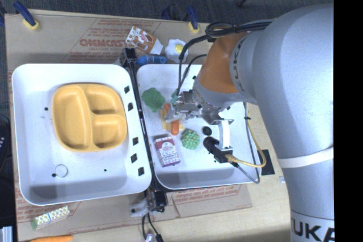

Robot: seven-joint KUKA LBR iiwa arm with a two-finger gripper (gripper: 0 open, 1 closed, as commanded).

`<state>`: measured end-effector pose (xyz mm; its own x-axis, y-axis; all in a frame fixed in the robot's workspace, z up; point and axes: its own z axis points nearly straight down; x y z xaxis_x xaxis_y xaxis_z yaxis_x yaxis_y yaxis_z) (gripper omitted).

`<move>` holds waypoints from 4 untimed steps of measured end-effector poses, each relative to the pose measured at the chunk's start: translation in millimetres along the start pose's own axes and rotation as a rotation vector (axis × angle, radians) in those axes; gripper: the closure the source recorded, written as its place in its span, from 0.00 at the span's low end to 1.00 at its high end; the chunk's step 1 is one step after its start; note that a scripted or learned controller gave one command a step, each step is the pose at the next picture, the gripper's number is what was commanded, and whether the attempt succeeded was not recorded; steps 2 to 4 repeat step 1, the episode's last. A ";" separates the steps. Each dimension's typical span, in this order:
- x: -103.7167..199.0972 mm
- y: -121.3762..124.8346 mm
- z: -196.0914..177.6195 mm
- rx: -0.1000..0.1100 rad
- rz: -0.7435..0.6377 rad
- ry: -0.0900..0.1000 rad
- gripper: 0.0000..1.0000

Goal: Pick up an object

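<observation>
While the arm reached in from the right, several small things lay in the right bin: a green leafy piece near the dividing wall, an orange carrot-like piece below it, a bumpy green ball just beside that, and a small red and white packet nearer the front. The claw hung low over the bin's middle, just beside the green leafy piece and above the orange one; I could not tell from where I stood how it was set, nor whether it touched either. Nothing was visibly caught in it. A black cable looped over the orange band on the wrist. Over in the left bin sat a yellow divided plate, well apart from the arm. Behind the bins, on the cardboard-covered table, lay a small printed carton and a yellow and white item.
</observation>
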<state>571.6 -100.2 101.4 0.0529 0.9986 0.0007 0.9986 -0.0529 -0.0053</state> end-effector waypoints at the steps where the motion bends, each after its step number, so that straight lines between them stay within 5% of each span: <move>1: 5.5 12.8 -164.4 -0.006 0.010 -0.001 1.00; 4: 5.5 12.8 -164.4 -0.006 0.010 -0.001 1.00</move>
